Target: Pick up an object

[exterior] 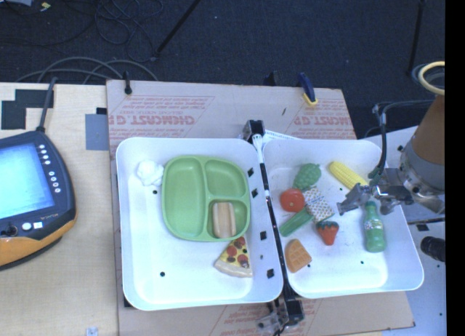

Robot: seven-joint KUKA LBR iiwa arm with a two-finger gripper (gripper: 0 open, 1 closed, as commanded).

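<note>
Two white bins sit side by side on the bench. The arm enters from the right, with its orange band at the frame edge and its grey wrist over the right rim of the right bin (407,280).

The tool (361,201) hangs over the right bin, between the yellow corn cob (346,174) and the green bottle (374,231). Dark metal parts point left, toward the middle of the bin. Whether the tool is open or closed cannot be told: the tips merge into one dark shape. Nothing is seen between them.

Right bin contents:
- Green bottle, lying roughly lengthwise, neck toward the tool and just below it; cannot tell if they touch.
- Corn cob, tilted, near the upper rim.
- Bumpy green vegetable (307,176), upper left.
- Red tomato (292,200), just below it.
- Small checkered item (317,204), beside the tomato.
- Green cucumber-like piece (295,222), slanted, under the tomato.
- Strawberry (328,231), near the centre.
- Orange waffle-like piece (297,255), lower left.

Left bin (145,276) contents:
- Green divided plate (190,189), with a hot dog bun (223,219) in its lower right compartment.
- Pizza slice (235,257), just below the plate.
- White crumpled object (150,173), at the plate's upper left.

A handheld pendant with a lit screen (29,193) lies on the bench, well left of the bins.
</note>
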